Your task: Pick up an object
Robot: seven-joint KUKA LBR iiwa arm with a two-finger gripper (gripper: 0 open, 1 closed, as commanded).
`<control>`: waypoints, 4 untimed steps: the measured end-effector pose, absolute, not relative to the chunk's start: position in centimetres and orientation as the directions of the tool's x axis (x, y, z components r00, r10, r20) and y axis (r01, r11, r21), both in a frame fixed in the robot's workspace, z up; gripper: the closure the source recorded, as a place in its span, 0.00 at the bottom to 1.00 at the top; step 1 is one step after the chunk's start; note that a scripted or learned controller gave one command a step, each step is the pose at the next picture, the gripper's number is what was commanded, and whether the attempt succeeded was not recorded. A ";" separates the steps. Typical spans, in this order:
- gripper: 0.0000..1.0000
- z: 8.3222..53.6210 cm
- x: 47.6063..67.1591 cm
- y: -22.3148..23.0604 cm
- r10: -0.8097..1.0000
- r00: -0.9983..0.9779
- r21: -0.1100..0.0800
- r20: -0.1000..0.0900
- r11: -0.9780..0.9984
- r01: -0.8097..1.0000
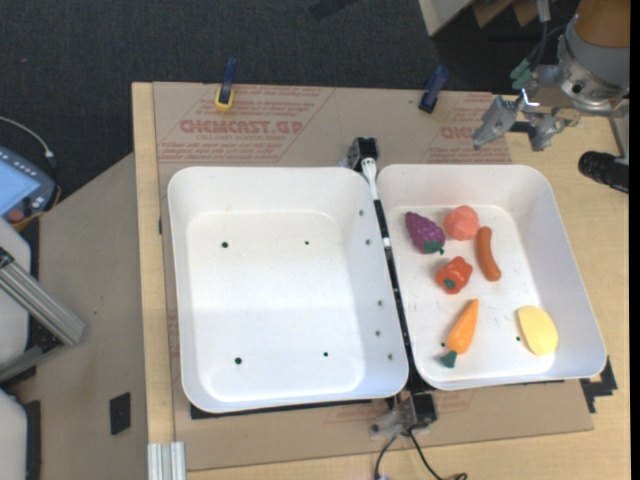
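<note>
A: How is the arm (598, 38) being held?

B: It is being held high at the top right, past the right bin's (570, 243) far rim. The gripper (518, 124) is being kept apart-fingered, nothing clamped.

A: And the objects?

B: Grapes (424, 231), tomato (461, 222), sausage (487, 253), pepper (453, 274), carrot (461, 330) and lemon (537, 329) are being kept in that bin, all untouched.

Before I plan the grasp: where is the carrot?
The carrot lies in the right bin, near its front edge, below the red pepper and left of the lemon.
</note>
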State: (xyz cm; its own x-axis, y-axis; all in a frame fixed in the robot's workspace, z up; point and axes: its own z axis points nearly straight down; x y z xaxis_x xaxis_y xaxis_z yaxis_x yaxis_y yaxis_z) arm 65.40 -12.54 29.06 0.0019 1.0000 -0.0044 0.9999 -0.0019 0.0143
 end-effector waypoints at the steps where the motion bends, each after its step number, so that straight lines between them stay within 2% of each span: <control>1: 0.00 19.9 66.6 -8.3 1.000 -0.003 -0.004 0.001 0.003 1.000; 2: 0.00 30.8 64.7 -16.7 1.000 0.006 0.012 -0.007 -0.006 1.000; 3: 0.00 19.5 66.7 -10.2 1.000 -0.004 -0.003 0.002 0.004 1.000; 4: 0.00 12.8 59.3 -11.7 1.000 0.004 -0.010 0.002 -0.004 1.000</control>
State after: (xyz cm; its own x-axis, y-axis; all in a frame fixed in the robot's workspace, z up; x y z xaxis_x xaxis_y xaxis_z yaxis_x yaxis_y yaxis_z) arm 59.27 -11.66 12.80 0.0036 1.0000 0.0024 0.9999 -0.0035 -0.0104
